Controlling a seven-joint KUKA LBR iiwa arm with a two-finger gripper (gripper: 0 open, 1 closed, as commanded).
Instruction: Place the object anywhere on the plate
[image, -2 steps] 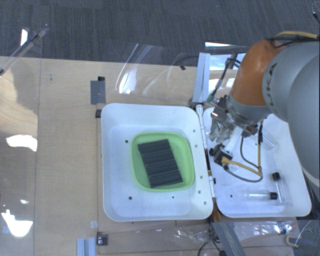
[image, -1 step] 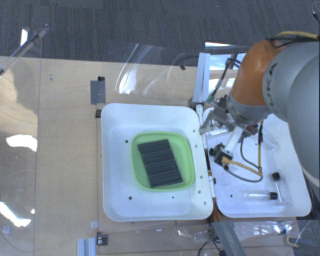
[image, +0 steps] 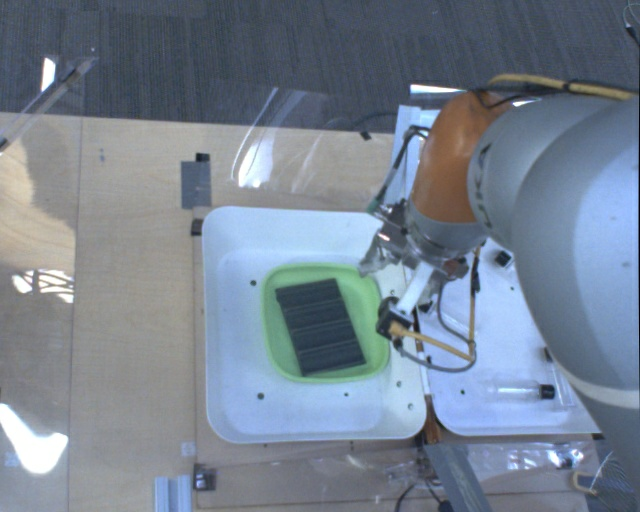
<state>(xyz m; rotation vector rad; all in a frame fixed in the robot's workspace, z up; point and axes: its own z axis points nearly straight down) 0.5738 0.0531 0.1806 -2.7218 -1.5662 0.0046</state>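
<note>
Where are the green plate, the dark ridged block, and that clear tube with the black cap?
Green plate (image: 276, 345): camera view, its bare left rim.
Dark ridged block (image: 319, 327): camera view, the middle of its top.
Clear tube (image: 520, 391): camera view, its clear body, in the right bin.

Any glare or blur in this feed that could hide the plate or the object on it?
Camera view: bright glare patches on the wooden bench at left, away from the bins; the square green plate and the dark grey ribbed slab on it are evenly lit and sharp; the near, large grey arm looks soft.
</note>
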